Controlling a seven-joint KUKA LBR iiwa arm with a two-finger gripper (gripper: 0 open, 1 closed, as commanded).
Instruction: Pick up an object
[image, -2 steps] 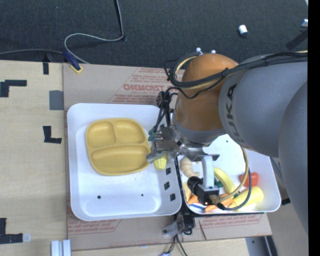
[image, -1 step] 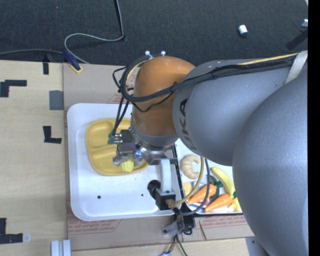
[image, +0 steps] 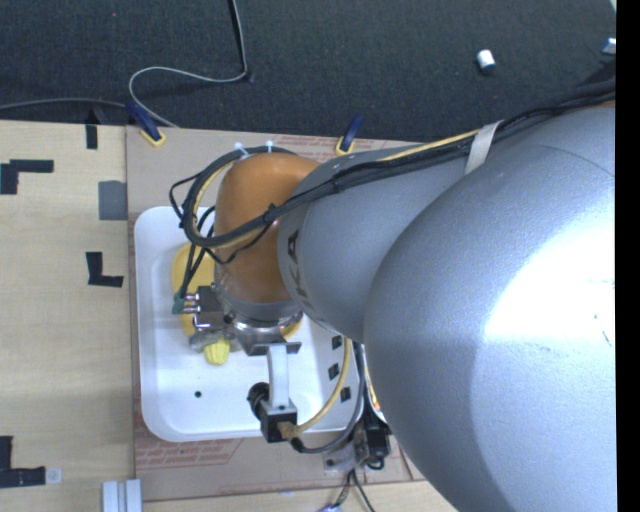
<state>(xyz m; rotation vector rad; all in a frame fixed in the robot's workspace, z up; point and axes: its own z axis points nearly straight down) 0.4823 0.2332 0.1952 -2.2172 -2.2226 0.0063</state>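
Observation:
My grey arm with its orange band (image: 255, 235) reaches in from the right and hangs over the white bin (image: 165, 400). The gripper (image: 208, 320) points down into the bin's left half, and the wrist covers most of it from above. A small yellow object (image: 215, 351) lies on the bin floor just below the gripper's metal body. A larger yellow thing (image: 185, 268) peeks out from under the wrist on the left, with a bit of green (image: 178, 303) beside it. I cannot tell whether the gripper touches any of them.
The arm's big grey link (image: 480, 320) covers the right side of the view. A black module on a white bracket (image: 272, 405) hangs over the bin's front. Black cables (image: 200, 215) loop around the wrist. Black tape marks (image: 98, 268) sit on the wooden bench to the left.

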